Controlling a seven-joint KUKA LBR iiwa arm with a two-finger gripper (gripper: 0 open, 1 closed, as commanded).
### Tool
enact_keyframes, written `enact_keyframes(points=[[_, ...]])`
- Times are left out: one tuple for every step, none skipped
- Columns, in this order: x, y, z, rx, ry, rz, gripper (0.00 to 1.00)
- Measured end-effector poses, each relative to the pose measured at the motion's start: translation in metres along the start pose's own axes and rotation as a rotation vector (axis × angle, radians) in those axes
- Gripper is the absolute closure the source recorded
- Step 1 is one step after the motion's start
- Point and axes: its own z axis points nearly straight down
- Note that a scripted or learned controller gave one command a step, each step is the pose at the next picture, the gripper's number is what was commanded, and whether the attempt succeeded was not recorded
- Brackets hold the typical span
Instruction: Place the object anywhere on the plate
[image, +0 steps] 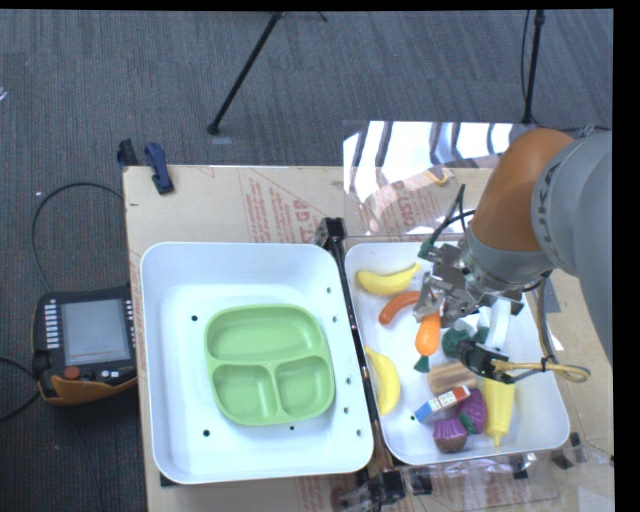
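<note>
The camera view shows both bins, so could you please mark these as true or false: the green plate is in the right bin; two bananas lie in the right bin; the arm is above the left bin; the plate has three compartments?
1. The green plate is in the right bin. False: it sits in the left bin.
2. Two bananas lie in the right bin. True: one banana near the top, another banana lower.
3. The arm is above the left bin. False: the arm is above the right bin.
4. The plate has three compartments. True.

plate (268, 362) in left bin (170, 290), toys in right bin (545, 420)
</note>
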Motion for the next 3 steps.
enact_keyframes(points=[[0.051, -0.065, -0.025, 0.000, 0.003, 0.116, 1.00], [0.125, -0.096, -0.010, 0.003, 0.000, 0.219, 1.00], [0.124, -0.096, -0.011, 0.001, -0.001, 0.220, 0.00]])
